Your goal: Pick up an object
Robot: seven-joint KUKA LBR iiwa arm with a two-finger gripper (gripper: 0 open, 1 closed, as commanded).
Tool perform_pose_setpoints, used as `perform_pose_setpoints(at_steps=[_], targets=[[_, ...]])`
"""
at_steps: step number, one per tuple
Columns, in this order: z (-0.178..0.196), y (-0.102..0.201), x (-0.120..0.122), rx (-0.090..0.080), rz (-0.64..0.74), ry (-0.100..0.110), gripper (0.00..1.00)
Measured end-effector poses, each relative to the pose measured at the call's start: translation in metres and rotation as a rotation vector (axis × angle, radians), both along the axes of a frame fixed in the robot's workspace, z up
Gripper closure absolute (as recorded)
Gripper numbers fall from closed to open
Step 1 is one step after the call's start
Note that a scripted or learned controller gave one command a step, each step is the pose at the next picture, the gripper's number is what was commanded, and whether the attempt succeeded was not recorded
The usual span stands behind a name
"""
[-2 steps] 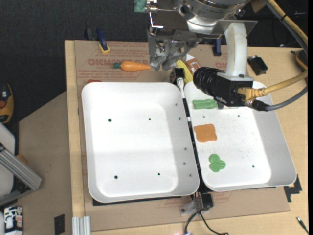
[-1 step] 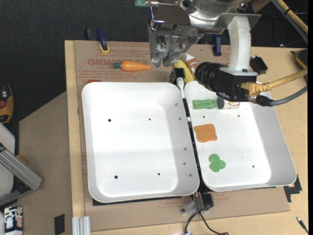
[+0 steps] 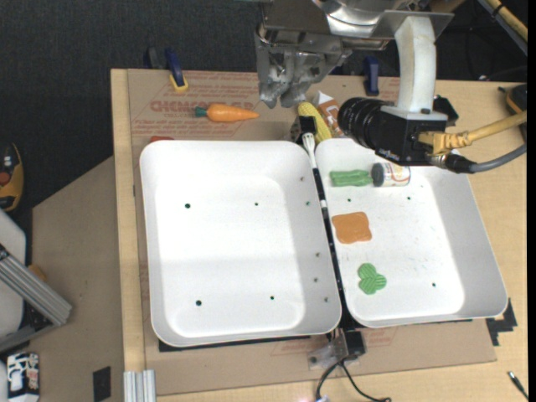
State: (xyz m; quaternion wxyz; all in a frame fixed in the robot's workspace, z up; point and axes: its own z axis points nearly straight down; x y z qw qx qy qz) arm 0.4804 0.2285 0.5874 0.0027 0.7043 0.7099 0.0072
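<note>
Gripper (image 3: 289, 86) is hanging at the far edge of the bins, just beyond the seam where the two meet, above the tabletop (image 3: 134, 107) rather than over either bin. Metal parts are blurring together there, so I cannot tell its state, and nothing is visibly being carried.

Closest to it, a yellow object (image 3: 311, 117) is sitting just beside and slightly right of the gripper, at the far corner of the right bin (image 3: 469, 249); too crowded to name it.

Working outward, a green cylinder (image 3: 350, 177) is lying in the right bin near its far edge, nearward and to the right of the gripper. Its long axis is running left to right across the view, roughly parallel to the bin's far rim, with a small dark-and-white piece (image 3: 387, 174) touching or almost touching its right end.

Further toward the viewer, an orange flat piece (image 3: 352, 228) is lying, then a green lumpy item (image 3: 371, 280).

Out on the tabletop, a toy carrot (image 3: 228, 113) is lying left of the gripper, beyond the left bin (image 3: 167, 249), tip pointing right toward it.

My judgement: nearest candidates are the yellow object and the cylinder, and closing across the cylinder's short width looks easiest.
</note>
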Motion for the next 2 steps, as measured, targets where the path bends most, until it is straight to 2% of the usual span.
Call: perform_pose_setpoints(at_steps=[2], targets=[[0.021, 0.001, 0.001, 0.003, 0.002, -0.006, 1.0]])
